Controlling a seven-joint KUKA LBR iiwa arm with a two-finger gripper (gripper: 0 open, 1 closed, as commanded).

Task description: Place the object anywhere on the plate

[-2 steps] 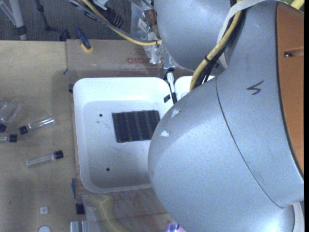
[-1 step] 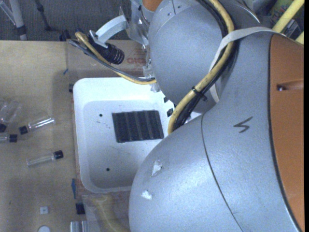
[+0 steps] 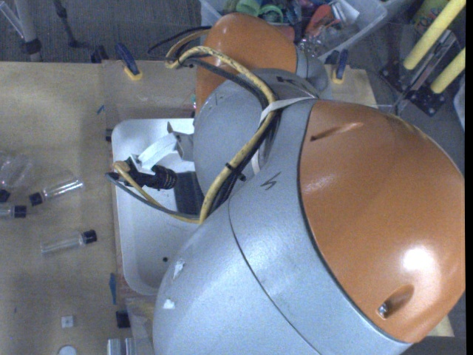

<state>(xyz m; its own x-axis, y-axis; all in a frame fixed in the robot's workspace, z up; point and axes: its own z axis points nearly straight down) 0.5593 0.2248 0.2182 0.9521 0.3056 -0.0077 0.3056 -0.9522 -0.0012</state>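
My grey and orange arm [image 3: 318, 220] takes up most of the camera view and covers nearly all of both bins. A part of the left white bin [image 3: 137, 242] shows at its left side, bare white floor and rim. Over that bin hangs the arm's wrist end with yellow and black cables [image 3: 148, 180] and a white strap. The gripper [image 3: 186, 191] shows as a dark block low in the bin, tucked under the arm. Whatever lies beneath the arm is hidden.
Clear vials with black caps [image 3: 63, 189] [image 3: 70, 240] lie on the wooden bench left of the bin. A blue clamp [image 3: 130, 63] sits at the bench's back edge. A crate of colourful toys [image 3: 295, 2] and yellow foam tubes [image 3: 443, 21] stand behind.
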